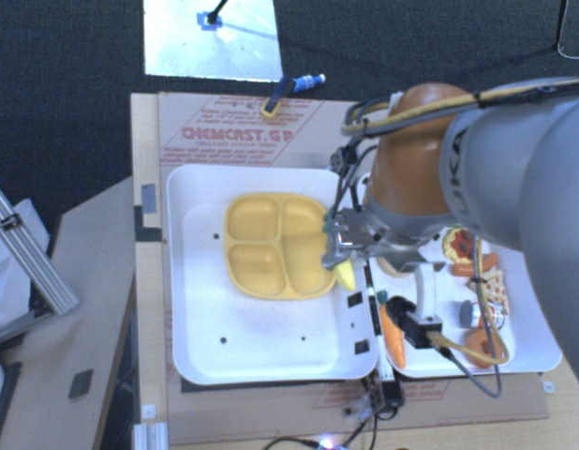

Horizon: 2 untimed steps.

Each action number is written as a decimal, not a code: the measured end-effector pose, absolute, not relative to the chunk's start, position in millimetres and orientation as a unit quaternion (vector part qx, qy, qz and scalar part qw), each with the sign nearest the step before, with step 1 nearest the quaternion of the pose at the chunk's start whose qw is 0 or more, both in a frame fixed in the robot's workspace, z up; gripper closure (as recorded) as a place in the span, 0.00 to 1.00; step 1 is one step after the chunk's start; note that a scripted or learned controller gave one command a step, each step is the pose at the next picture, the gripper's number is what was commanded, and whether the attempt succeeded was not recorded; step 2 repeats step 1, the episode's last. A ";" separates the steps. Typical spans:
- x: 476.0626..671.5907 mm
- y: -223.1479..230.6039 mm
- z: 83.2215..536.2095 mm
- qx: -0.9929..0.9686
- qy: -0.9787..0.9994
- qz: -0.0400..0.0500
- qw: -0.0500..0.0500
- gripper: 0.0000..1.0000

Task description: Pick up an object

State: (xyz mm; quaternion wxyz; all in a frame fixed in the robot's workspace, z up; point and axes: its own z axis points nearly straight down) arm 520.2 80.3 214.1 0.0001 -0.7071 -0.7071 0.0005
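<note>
The yellow divided plate lies flat in the left bin, in its upper right part, with four shallow compartments facing up. The gripper sits at the plate's right edge, low over the rim. How wide the pincer stands cannot be told from this angle, nor whether it touches the plate. A small yellow-green piece lies just below the gripper, beside the plate's lower right corner and close to the wall between the bins.

The arm reaches in from the right, its orange band above the wrist, and it crosses over the upper part of the right bin.

To the plate's left and below it the left bin's white floor is bare, giving open room on those sides. On its right the plate lies close to the bin wall, with little room.

In the right bin an orange carrot lies along the left wall, and a few red, orange and white items are partly hidden under the arm. The cardboard sheet under the bins carries red print, and a blue and yellow pen rests at its top edge.
</note>
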 end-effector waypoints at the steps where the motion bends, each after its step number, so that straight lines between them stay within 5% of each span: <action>1: 521.0 81.8 214.5 -0.707 -0.708 0.000 0.000 1.00; 2: 521.0 81.8 214.5 -0.707 -0.708 0.000 0.000 1.00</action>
